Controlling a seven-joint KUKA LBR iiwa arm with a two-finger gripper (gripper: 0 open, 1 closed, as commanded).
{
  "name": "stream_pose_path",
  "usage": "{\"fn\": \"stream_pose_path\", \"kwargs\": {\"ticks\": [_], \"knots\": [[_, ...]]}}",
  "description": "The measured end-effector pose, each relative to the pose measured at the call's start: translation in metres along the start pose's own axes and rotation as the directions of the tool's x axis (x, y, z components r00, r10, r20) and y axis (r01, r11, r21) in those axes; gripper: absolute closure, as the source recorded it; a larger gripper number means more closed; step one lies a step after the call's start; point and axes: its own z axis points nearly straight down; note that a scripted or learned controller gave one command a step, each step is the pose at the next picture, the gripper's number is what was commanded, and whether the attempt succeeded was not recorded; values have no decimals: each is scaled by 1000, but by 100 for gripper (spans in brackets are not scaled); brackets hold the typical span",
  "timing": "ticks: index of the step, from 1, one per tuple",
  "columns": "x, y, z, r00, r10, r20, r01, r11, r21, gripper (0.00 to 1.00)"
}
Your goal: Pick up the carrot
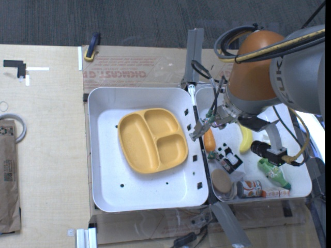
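One carrot (209,140) lies just below our gripper (202,127) at frame centre-right; whether it's closed, we cannot tell, so we should descend squarely.

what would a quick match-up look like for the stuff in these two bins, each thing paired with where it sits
Things:
1. yellow divided plate
2. carrot
3. banana
4. green bottle

Places:
A. right bin, far right side, beside the arm's cables
B. middle of the left bin
C. right bin, against its left wall, just under the tool
D. right bin, middle, right of the carrot

Pairs: 1-B, 2-C, 3-D, 4-A
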Motion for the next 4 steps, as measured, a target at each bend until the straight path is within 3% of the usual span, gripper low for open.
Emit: {"fn": "stream_pose_path", "kwargs": {"ticks": [1, 2, 3, 4], "knots": [[0, 0, 0, 1000, 0, 0, 0, 1000, 0, 0], [-10, 78, -35, 962, -274, 3, 274, 962, -4, 0], [-11, 79, -44, 962, -274, 6, 274, 962, -5, 100], [-11, 79, -44, 962, -274, 6, 274, 962, -4, 0]]}}
